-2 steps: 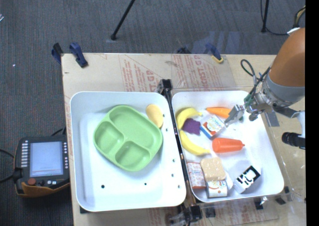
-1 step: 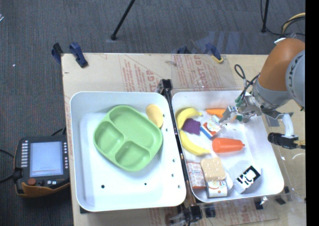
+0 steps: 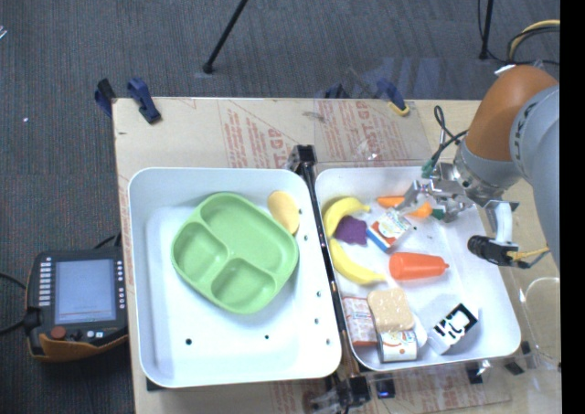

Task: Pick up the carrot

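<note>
A thick orange carrot (image 3: 419, 266) lies on its side in the middle of the right bin (image 3: 505, 312), its tip pointing right. My gripper (image 3: 430, 196) hangs low over the far part of that bin, above and slightly right of the carrot and apart from it. A thinner orange item (image 3: 395, 202) lies right under and left of the gripper, partly hidden by it. I cannot tell whether the gripper touches that item.
A banana (image 3: 343, 243), a purple piece (image 3: 350, 230) and a small packet (image 3: 393, 227) lie left of the carrot. Boxes, a bread-like piece (image 3: 391, 309) and a black-and-white item (image 3: 455, 323) fill the bin's front. The left bin holds a green divided plate (image 3: 235, 252) and a yellow fruit (image 3: 284, 210).
</note>
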### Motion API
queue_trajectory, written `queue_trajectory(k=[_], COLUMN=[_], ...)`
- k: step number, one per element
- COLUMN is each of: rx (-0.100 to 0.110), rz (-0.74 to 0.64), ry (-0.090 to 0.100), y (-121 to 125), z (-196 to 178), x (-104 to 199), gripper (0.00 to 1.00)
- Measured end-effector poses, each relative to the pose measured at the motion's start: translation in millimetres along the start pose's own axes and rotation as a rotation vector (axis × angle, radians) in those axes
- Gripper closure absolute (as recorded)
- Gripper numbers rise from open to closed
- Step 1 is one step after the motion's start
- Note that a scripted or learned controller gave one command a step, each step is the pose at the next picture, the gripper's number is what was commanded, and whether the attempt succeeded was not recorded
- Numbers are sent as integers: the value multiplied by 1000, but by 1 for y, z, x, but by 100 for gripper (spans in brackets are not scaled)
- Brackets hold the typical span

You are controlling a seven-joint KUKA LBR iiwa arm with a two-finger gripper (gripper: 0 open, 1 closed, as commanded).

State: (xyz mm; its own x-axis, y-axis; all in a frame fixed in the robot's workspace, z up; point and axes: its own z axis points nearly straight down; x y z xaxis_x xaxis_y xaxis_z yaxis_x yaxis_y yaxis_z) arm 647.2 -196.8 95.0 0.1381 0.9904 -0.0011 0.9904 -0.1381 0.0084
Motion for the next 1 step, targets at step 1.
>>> queue_trajectory(k=[1], rx=[-5], rz=[-3], ry=[3], y=[2], z=[-12], x=[2], gripper=[100])
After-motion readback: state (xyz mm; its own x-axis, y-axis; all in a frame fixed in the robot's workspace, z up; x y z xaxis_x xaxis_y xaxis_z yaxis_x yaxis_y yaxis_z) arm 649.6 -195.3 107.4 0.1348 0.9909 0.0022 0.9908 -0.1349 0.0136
